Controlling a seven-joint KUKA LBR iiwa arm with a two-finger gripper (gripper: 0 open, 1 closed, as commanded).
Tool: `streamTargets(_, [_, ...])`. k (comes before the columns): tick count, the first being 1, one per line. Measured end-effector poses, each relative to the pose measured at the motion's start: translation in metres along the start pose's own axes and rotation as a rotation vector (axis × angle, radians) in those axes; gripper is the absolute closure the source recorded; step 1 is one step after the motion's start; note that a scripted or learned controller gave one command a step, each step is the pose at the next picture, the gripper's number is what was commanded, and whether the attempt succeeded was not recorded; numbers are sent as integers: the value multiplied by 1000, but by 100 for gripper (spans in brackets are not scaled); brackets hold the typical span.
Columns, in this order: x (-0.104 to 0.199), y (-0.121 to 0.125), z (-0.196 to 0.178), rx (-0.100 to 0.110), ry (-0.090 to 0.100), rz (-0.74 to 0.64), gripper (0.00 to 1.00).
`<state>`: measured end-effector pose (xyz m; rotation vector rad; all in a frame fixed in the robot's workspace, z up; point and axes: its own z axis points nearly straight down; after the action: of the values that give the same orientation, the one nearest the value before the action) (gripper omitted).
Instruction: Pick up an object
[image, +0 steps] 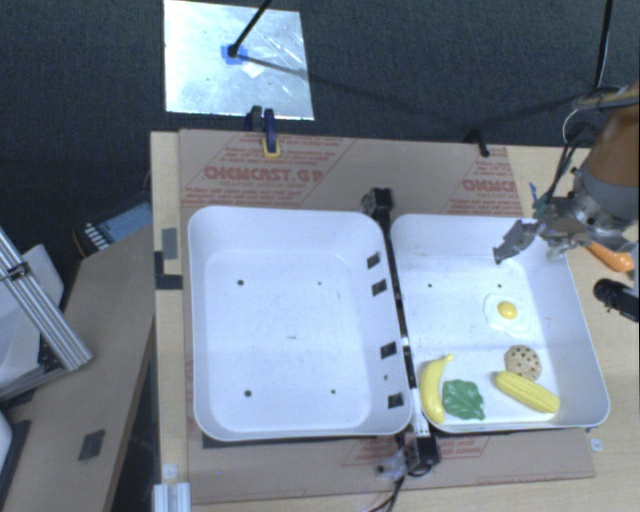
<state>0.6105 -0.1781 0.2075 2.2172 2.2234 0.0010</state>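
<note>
Along the right bin's (590, 330) near edge lie a banana (433, 388), green leaf (463, 400), cookie (522, 360) and corn cob (527, 392); a fried egg (504, 311) sits mid-bin. The gripper (515, 244) hangs over the far edge, its opening impossible to judge.

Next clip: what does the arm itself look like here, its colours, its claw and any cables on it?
The arm at the right edge has an orange-tan band above a grey wrist. Thin dark cables loop beside it. A small grey metal claw sticks out leftward over the right bin, with a bit of teal near its base. Its details are too small and blurred to make out.
</note>
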Motion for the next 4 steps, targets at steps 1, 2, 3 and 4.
streamTargets(1, [97,24,-111,-15,2,-12,0])
streamTargets(2, [157,18,-271,-20,1,-9,0])
streamTargets(3, [169,-40,-332,-7,2,-4,0])
streamTargets(4, [167,-96,-328,-1,2,-2,0])
